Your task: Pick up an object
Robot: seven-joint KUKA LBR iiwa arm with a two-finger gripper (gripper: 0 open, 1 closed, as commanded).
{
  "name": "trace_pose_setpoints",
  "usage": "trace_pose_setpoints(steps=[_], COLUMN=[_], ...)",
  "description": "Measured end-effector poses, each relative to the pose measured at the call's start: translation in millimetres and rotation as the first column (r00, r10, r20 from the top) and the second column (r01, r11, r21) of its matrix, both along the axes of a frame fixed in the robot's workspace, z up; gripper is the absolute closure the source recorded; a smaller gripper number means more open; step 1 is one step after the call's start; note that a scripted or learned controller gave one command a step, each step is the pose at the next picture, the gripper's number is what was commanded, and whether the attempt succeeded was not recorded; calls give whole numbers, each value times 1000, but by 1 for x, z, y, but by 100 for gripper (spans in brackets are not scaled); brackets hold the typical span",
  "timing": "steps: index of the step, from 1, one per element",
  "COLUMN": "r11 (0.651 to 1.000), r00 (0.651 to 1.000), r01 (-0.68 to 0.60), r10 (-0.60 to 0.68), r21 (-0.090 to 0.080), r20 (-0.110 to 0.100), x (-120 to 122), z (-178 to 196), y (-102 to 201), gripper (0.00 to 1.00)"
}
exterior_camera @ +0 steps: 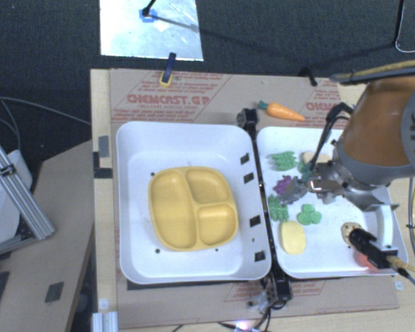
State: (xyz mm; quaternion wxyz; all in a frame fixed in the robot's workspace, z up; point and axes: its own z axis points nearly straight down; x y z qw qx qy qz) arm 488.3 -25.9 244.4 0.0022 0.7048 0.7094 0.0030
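Setting: dark carpet around a cardboard-topped bench (194, 95), seen from above at a slant; two shallow white bins side by side on it.
Left bin (138, 151): holds a yellow divided plate (192, 207) with three compartments, lying flat near the middle.
Right bin (332, 265): holds the small toy foods; green leafy piece (284, 160) toward the far side, purple grape bunch (285, 185) just below it, another green piece (308, 216) nearer the front, pale yellow oval (293, 237) at the near edge, a reddish item (363, 258) partly hidden at the right corner.
Outside the bins: toy carrot (282, 111) lying on the cardboard just beyond the right bin's far rim.
Arm: grey with orange band, reaching in from the right, bulk covering the right bin's far right part.
Gripper (308, 183): low over the right bin, tip just beside the grape bunch; open or closed, cannot tell, tip too small and dark against the clutter.
Likeliest target: grape bunch, as a judgement from where the tip points; nothing visibly held.
Doing it well: centre over one piece alone, clear of the green pieces close by; descend straight, close fully before lifting, lift slowly.
Risk: pieces crowded together, so a nudge or a double catch is likely; small rounded toys apt to slip.
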Motion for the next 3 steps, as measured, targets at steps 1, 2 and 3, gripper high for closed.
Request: trace_pose_setpoints(steps=[1, 2, 3], r11=[1000, 1000, 1000], r00=[1000, 1000, 1000], r01=[-2, 0, -2], r10=[2, 0, 2], r21=[-1, 1, 1], r20=[-2, -14, -7], x=[0, -3, -2], z=[8, -64, -60], y=[-1, 32, 68], gripper=[100, 100, 100])
